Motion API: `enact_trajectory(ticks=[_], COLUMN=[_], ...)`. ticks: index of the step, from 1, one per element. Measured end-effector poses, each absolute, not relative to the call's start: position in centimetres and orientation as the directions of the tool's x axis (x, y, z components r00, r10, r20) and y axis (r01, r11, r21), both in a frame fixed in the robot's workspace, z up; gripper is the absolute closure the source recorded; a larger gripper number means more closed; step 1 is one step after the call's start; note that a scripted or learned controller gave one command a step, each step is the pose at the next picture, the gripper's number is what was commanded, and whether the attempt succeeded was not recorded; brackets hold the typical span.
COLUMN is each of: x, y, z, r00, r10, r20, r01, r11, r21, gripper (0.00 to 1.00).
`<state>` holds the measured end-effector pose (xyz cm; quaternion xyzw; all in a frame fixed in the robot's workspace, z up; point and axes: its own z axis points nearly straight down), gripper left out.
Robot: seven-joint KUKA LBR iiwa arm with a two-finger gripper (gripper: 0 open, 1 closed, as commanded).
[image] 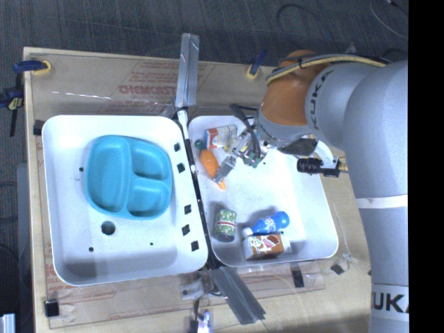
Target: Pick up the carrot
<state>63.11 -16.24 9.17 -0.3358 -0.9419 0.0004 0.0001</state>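
Arm (pixel 368 137) comes in from the right, grey body bulking over the right bin's right side, orange band (pixel 288 103) above the wrist sitting over the far edge of that bin. Wrist angles down and leftward into the right bin (pixel 312 207), gripper (pixel 232 159) low in the bin's far-left part. Gripper state: cannot tell from this slant, the tip is small and cluttered against items behind it. Carrot (pixel 210 165) lies in the right bin near its left wall, far half, orange, tilted, just beside the gripper tip on its left; contact unclear, not visibly held. A red-and-white packet (pixel 220 137) sits just beyond the carrot toward the far wall. Near end of the right bin: green patterned can (pixel 225 225), blue bottle (pixel 269 223) and brown carton (pixel 266 245), grouped close together, well apart from the gripper. Left bin (pixel 69 241) holds a blue divided tray (pixel 129 175), lying flat in its far-middle part.
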Motion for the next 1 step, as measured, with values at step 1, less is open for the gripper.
enact_trajectory(ticks=[1], x=[63.23], y=[-16.22], z=[10.14], r00=[-0.778], r10=[0.629], r20=[-0.002], r01=[0.629], r11=[0.778], r21=[-0.001], gripper=[1.00])
